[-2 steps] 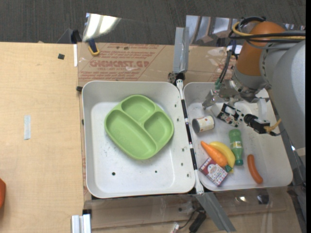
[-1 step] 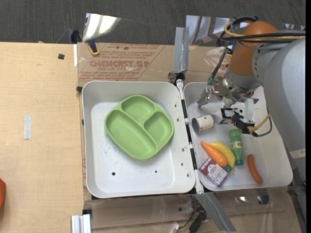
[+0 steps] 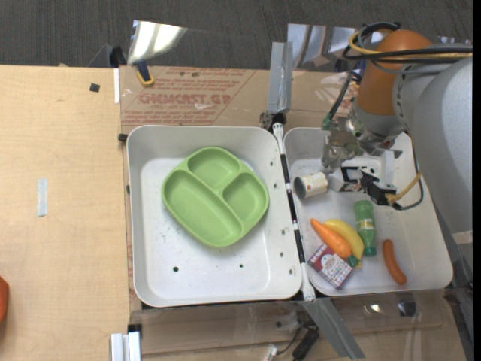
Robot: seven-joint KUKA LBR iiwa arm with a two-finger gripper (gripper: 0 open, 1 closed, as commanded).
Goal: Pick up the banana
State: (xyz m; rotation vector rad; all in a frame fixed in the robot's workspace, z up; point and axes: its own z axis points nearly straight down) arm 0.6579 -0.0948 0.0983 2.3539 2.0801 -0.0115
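Task status: the pick has not begun. The banana (image 3: 347, 235) lies in the right bin (image 3: 428, 277), toward the near side, untouched. It rests against a carrot (image 3: 331, 238) on its left, with a green bottle (image 3: 365, 227) just to its right and a small red packet (image 3: 331, 268) just nearer. A red sausage (image 3: 394, 262) lies apart, further right.

Remaining steps, by estimate: move the arm toward the near side, descend over the banana, close, lift.

End effector: the gripper (image 3: 333, 159) sits at the far end of the right bin, above a pale cup (image 3: 311, 183) lying on its side. From this slanted view the opening of the tool cannot be judged, though nothing appears to be carried.

The left bin (image 3: 150, 277) holds a green divided plate (image 3: 216, 195).
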